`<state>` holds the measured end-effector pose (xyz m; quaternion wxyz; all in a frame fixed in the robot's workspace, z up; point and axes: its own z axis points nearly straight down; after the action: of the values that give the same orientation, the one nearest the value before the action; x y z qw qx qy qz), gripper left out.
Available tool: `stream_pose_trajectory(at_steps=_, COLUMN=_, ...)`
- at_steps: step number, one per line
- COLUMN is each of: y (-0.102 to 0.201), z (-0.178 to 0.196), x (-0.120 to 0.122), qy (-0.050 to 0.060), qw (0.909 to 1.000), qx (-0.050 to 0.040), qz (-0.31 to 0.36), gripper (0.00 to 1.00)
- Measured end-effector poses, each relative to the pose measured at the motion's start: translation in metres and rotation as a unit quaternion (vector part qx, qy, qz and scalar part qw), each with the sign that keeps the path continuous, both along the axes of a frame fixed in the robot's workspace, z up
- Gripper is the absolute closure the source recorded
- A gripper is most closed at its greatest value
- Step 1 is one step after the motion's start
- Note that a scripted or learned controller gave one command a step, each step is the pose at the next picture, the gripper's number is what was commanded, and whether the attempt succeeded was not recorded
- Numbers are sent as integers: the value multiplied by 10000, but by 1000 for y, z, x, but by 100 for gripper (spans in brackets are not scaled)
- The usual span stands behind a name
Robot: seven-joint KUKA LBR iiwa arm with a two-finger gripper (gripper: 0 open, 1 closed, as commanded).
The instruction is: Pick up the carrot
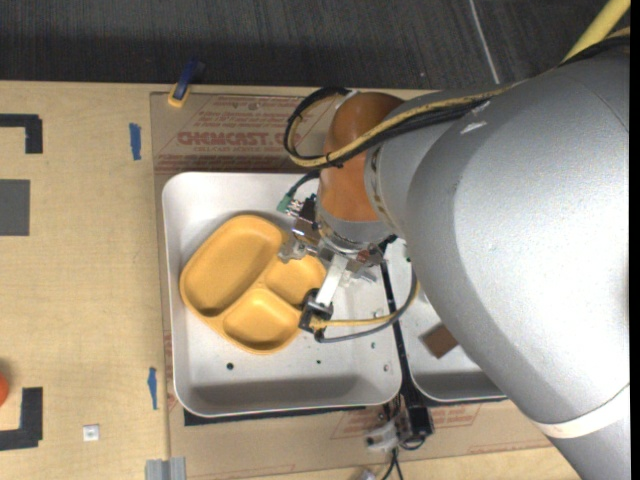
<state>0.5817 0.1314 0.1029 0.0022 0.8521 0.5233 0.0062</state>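
Where the carrot lies cannot be told. The tool (300,248) hangs low over the right side of a yellow three-part dish (235,268) in the left bin (250,378). Whether it is open or closed cannot be told either, because the wrist hides it. A brown scrap (438,340) lies in the right bin (445,380).

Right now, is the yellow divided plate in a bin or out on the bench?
In: the yellow divided plate lies within the left bin, inside its white rim.
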Motion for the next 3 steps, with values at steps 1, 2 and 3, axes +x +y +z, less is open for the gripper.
stream_pose_trajectory(at_steps=1, y=-2, z=-9, x=-42, qy=-9, qw=9999, qx=103, qz=16, gripper=0)
stream_pose_trajectory(at_steps=2, y=-7, z=-1, x=-43, qy=-7, qw=10000, qx=53, qz=-5, gripper=100)
stream_pose_trajectory(at_steps=3, y=6, z=142, x=-100, qy=74, qw=9983, qx=-7, qz=-574, gripper=100)
